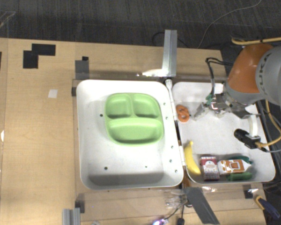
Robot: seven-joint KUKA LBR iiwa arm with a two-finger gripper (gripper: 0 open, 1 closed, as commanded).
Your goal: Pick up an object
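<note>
Tool (201, 108) over open right-bin floor (215, 135).

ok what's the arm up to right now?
The arm's gripper is down in the right bin, near its upper left part, beside a small orange object. Nothing shows between its fingers. A banana and two small packages lie along that bin's near edge, untouched. The left bin holds a green divided tray.
</note>
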